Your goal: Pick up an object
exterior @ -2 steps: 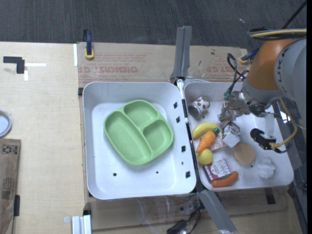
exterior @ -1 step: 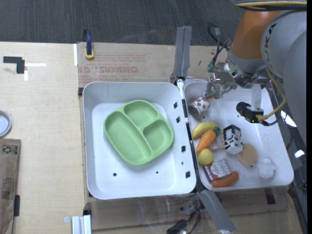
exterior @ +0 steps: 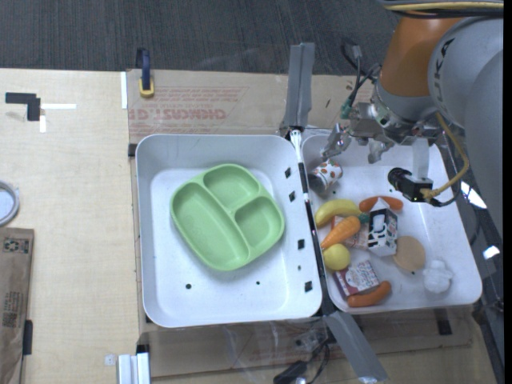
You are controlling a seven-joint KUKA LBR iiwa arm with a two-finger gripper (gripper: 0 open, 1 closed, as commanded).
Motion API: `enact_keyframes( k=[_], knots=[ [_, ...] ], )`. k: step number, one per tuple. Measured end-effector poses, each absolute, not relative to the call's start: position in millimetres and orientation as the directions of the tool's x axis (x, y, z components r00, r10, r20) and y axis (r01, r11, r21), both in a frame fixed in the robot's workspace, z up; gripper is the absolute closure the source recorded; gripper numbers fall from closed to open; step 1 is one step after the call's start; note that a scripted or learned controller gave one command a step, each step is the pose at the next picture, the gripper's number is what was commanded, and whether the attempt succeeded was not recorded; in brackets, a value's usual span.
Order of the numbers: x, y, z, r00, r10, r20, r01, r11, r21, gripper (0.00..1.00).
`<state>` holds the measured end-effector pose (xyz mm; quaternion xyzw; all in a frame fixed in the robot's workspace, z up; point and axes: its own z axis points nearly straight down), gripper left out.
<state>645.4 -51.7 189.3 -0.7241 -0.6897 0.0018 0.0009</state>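
My gripper (exterior: 331, 152) hangs over the far left corner of the right bin (exterior: 460, 238), below the arm's orange band. Right under it lies a small white and red object (exterior: 326, 172) against the bin's left wall; I cannot tell whether they touch. Nearer the front lie a banana (exterior: 336, 209), a carrot (exterior: 342, 230), a lemon (exterior: 336, 257), a cow-patterned carton (exterior: 383, 231), a red sausage (exterior: 370, 294), a tan disc (exterior: 410, 254) and a white ball (exterior: 438, 276).
The left bin (exterior: 160, 278) holds a green divided plate (exterior: 228, 216). A grey divider post (exterior: 300, 86) stands between the bins at the back. The arm's cables (exterior: 416, 186) hang over the right bin's far side.
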Motion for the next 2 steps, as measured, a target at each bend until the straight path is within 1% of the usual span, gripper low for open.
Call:
enact_keyframes(
  k=[1,2],
  knots=[
    [592.6,-117.3,121.6,-0.052,0.999,0.0,0.999,0.052,-0.005,0.0],
    [562.9,-133.5,91.2,-0.023,1.0,0.0,1.0,0.023,0.001,0.0]
  ],
)
